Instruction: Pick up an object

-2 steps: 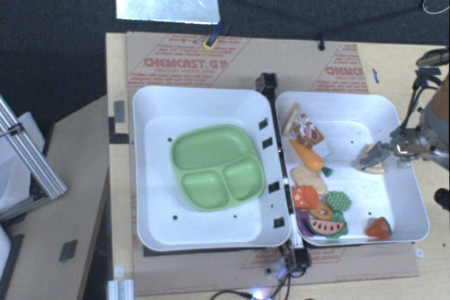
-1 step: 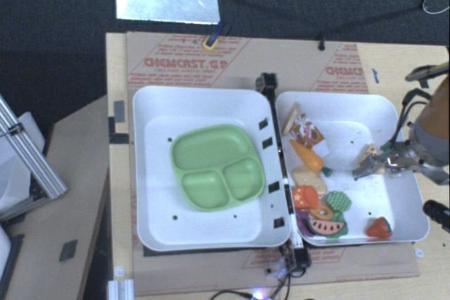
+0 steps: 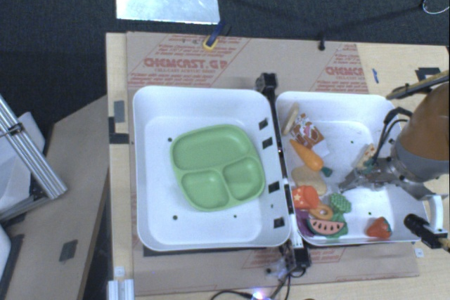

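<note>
green divided plate (image 3: 214,167) in left bin (image 3: 151,151); tool (image 3: 349,183) over right bin's toys, grip unclear.

Our bench (image 3: 119,67)

We see two shallow white plastic bins, left (image 3: 151,151) and right (image 3: 337,105), side by side mid-bench.

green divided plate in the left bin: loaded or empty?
Empty. The green plate lies flat in the left bin, and all three compartments show bare green. The toy food is piled in the right bin.
</note>
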Controlling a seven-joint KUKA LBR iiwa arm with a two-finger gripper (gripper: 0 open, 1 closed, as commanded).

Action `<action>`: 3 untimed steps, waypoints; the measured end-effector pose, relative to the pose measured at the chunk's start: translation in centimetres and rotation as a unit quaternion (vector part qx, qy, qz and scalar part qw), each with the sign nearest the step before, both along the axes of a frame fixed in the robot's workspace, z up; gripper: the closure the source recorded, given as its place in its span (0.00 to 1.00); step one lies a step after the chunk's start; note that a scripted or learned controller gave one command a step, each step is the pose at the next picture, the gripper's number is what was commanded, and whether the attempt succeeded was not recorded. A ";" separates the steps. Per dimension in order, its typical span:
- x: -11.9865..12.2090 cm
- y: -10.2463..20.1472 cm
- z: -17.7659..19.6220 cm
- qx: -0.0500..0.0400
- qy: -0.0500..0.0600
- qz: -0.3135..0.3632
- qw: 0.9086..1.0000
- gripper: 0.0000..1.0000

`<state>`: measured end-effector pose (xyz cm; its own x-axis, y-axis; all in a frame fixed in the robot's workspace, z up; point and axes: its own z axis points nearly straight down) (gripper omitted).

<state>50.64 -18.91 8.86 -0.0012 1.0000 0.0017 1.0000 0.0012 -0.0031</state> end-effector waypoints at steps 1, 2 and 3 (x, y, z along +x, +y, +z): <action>0.1 0.0 -0.4 -0.001 -0.002 -0.001 1.000 0.00; 0.1 0.0 0.7 -0.001 -0.003 -0.001 1.000 1.00; 0.6 -0.5 5.1 -0.002 -0.004 0.001 1.000 1.00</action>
